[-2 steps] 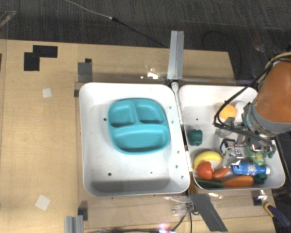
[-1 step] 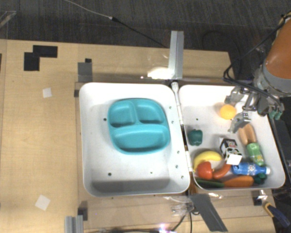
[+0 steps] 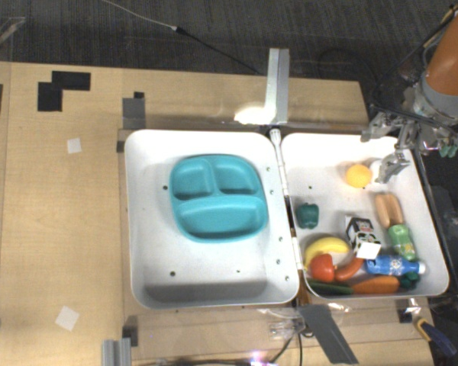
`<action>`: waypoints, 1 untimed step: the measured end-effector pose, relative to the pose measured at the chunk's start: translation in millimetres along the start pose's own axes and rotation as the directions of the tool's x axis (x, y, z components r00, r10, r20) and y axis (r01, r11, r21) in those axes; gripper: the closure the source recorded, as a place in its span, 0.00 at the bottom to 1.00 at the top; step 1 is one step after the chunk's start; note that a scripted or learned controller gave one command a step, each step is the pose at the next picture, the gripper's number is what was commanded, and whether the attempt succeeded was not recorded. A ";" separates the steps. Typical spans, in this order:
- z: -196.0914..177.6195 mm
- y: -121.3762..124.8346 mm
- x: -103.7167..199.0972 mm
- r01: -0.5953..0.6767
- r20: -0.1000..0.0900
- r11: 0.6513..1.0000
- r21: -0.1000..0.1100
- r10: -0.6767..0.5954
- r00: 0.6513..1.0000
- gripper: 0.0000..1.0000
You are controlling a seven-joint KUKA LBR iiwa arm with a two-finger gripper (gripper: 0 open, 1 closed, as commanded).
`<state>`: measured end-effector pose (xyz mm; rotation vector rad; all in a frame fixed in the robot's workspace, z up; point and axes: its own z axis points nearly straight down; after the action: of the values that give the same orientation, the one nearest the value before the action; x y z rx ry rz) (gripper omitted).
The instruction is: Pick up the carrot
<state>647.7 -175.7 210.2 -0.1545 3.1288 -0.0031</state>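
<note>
The carrot, orange and elongated, lies along the front edge of the right bin. It is wedged among other toys, just below a blue bottle. My gripper hangs over the bin's far right corner, beside a yellow ball. It is well behind the carrot and apart from it. The grey arm with its orange band reaches in from the upper right.
The right bin also holds a tan bun, a green bottle, a green pepper, a yellow fruit, a red tomato and a red sausage. The left bin holds a teal divided plate.
</note>
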 end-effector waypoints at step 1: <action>74.7 -25.2 -24.8 -0.036 0.031 0.999 0.007 0.036 0.999 0.00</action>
<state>675.6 -198.4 135.8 -0.0972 3.0998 -0.0127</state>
